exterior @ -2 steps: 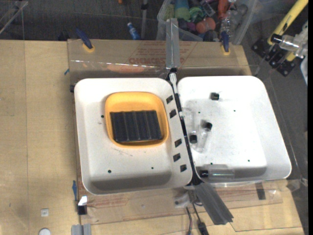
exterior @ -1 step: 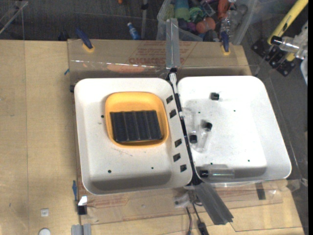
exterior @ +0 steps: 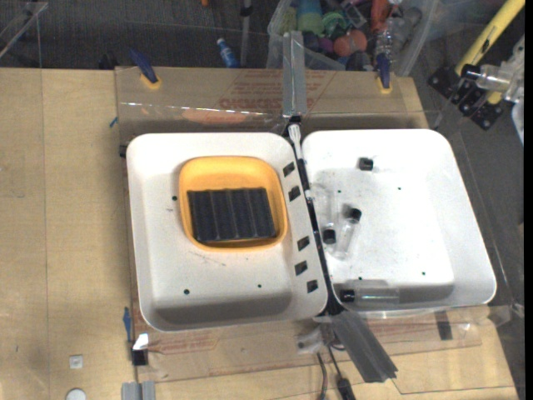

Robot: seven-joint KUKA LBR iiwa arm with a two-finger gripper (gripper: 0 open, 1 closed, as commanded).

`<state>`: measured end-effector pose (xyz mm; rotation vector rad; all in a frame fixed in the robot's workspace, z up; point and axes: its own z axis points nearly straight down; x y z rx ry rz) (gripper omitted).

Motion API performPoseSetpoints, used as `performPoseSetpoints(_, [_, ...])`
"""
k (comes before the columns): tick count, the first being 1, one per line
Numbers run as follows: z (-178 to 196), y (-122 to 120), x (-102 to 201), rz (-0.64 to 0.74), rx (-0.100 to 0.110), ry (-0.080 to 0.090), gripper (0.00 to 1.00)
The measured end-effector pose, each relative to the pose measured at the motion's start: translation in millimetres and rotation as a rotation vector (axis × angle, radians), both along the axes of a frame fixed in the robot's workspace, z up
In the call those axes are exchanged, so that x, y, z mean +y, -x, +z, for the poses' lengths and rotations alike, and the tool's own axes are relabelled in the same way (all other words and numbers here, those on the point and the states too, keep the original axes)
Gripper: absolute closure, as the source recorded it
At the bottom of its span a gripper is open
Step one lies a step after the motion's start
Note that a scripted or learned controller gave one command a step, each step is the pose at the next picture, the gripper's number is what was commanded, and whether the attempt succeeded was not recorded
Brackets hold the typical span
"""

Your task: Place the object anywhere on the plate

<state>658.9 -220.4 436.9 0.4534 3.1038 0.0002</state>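
No text, label, brand, number or sign can be read on the bins (exterior: pixel 400 152), the plate (exterior: pixel 231 170) or the surface (exterior: pixel 58 182).

Bright light from above makes the right white bin (exterior: pixel 433 223) glare almost pure white, and the whole picture looks a little blurry.

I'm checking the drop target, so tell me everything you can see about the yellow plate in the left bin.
The yellow plate is a rounded-square dish with a raised rim, plastic by its look, lying flat in the left bin toward its back. A dark ribbed rectangular slab lies on it, covering most of its floor and reaching its front rim.
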Motion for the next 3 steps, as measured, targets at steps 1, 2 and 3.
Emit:
performPoseSetpoints(1, [-13, -2, 0, 0.154, 0.000, 0.000, 1.00])
performPoseSetpoints(2, [-30, -5, 0, 0.254, 0.000, 0.000, 1.00])
performPoseSetpoints(3, [1, -8, 0, 0.450, -0.006, 0.004, 1.00])
